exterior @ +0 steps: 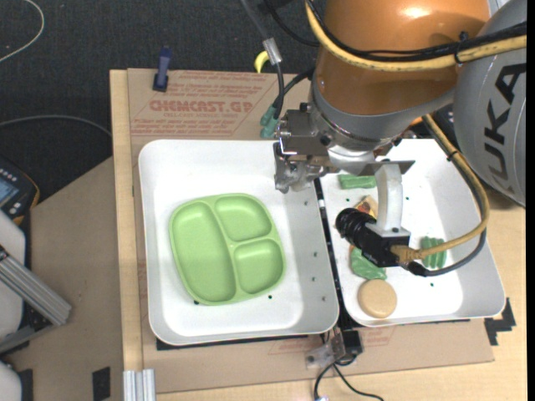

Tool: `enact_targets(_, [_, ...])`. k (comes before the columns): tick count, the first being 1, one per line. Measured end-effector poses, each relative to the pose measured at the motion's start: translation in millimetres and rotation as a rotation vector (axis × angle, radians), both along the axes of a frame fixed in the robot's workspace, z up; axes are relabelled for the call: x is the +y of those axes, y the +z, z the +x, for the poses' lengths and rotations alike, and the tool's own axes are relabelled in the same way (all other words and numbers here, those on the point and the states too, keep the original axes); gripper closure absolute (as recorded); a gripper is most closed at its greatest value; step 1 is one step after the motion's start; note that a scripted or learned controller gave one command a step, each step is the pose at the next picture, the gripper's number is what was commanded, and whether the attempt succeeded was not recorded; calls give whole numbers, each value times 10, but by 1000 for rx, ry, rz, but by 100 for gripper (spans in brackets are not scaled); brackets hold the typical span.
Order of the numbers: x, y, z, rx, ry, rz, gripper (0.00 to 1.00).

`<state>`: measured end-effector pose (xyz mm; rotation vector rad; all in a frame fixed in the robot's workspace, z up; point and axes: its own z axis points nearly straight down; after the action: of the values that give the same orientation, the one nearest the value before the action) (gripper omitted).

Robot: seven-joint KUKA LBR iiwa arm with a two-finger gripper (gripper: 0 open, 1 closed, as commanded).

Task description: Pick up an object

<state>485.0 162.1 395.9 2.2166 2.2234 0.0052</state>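
Observation:
My gripper [294, 172] hangs under the large orange-banded wrist, over the back of the ridge where the two bins meet. The wrist hides most of it. In the right bin [476, 295] lie a round tan disc [377, 298] near the front, a green piece [363, 265] just behind the disc, a ribbed green piece [433, 253] to the right, a small green block [357, 181] near the back, and a small orange-brown item [366, 205]. None of them is seen touching the gripper.
A light green three-compartment plate [226, 247] lies in the left bin [159, 182]. The arm covers the back of the right bin. Cardboard with red print [201, 105] lies behind the bins, and cables run across the dark floor.

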Motion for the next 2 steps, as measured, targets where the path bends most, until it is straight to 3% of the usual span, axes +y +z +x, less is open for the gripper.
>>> enact_targets(1, [606,-1452,-82,16,2,-4,100])
enact_targets(2, [622,1164,17,-16,-1,9,100])
